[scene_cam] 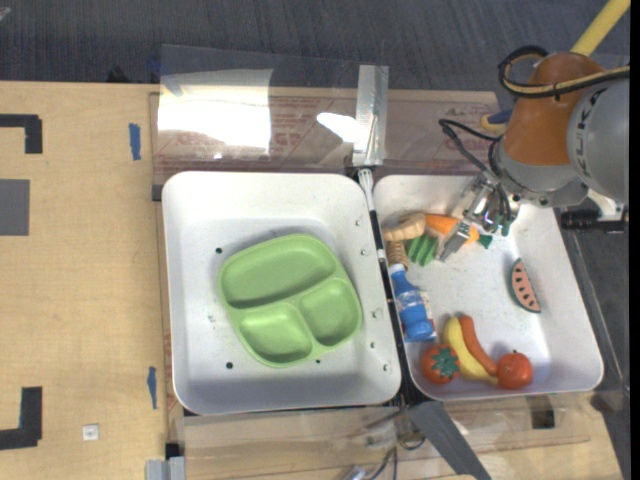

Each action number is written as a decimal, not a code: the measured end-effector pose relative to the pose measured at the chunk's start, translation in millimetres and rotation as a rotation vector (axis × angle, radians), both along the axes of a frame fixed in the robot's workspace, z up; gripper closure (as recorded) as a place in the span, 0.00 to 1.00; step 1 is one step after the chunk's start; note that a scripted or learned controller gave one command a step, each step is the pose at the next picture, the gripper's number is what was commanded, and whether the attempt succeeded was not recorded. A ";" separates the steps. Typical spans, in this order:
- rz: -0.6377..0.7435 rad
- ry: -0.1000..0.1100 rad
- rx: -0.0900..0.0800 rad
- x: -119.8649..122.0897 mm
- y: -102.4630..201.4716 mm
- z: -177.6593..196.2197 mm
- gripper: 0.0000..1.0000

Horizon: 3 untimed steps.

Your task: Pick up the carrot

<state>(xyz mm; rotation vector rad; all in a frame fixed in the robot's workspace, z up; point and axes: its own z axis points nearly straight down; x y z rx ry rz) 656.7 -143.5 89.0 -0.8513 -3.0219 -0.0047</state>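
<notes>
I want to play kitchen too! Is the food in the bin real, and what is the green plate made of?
Probably toys. The carrot, banana and tomato have flat, even colours and a slight shine, like moulded plastic. The watermelon slice looks the same. The green plate looks like smooth, matte plastic, all one colour, with three moulded sections.

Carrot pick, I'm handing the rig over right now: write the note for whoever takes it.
Tool: low in the right bin, at the carrot; its grip can't be judged from this view.
Carrot: upper left of the right bin, beside a green toy and a tan one, resting on the bin floor as far as I can tell.
Done: approach.
Left: confirm the grasp, then lift.
</notes>
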 end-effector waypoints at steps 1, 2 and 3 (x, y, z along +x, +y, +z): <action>-0.131 -0.007 -0.004 -6.7 26.2 -0.7 0.00; -0.129 -0.020 -0.007 -3.0 26.2 14.2 1.00; -0.202 -0.014 -0.001 -55.0 80.4 102.8 1.00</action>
